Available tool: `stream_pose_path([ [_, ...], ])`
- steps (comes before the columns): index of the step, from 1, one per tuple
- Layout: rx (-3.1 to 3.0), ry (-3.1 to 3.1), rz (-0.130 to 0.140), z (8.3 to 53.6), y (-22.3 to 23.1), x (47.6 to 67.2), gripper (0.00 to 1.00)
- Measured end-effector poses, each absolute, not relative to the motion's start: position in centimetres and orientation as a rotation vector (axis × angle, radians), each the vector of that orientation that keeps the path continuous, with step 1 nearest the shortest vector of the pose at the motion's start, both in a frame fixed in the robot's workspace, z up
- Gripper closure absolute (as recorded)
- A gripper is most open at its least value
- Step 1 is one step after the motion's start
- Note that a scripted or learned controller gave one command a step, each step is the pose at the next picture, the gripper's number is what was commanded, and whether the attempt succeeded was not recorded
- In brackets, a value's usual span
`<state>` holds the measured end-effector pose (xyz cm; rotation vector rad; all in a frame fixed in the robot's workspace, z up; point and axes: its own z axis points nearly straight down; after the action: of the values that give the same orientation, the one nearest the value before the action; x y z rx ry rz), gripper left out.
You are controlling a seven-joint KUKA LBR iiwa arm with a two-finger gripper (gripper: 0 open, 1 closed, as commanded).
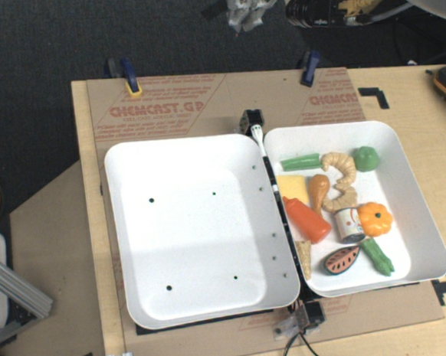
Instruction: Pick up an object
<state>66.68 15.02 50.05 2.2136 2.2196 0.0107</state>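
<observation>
The right bin (417, 196) holds several toy foods. A green pod (300, 162), a round green piece (366, 157) and a tan curled piece (340, 178) lie at its far end. A yellow wedge (290, 186), an orange drumstick shape (318, 189) and a red-orange piece (307, 219) sit along its left side. A small can (348, 224), an orange pumpkin (375, 218), a watermelon slice (342, 260) and a green vegetable (378, 256) lie nearer the front. My gripper (250, 8) hangs high beyond the bench's far edge, well away from both bins, with nothing seen in it.
The left bin (189, 230) sits beside the right one, their rims touching along the middle. Both rest on a brown board (201, 98) held by two clamps (131, 79) at the far edge. Cables and arm parts (332, 7) crowd the top right.
</observation>
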Motion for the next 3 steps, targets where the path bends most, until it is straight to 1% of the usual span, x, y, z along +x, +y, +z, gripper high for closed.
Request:
stream_pose_path([
  [1,2.211,2.228,0.012,53.8,21.9,66.6,1.0],
  [2,2.224,2.232,-0.023,41.4,22.6,58.7,1.0],
  [3,2.213,2.216,0.024,54.3,22.4,64.1,1.0],
])
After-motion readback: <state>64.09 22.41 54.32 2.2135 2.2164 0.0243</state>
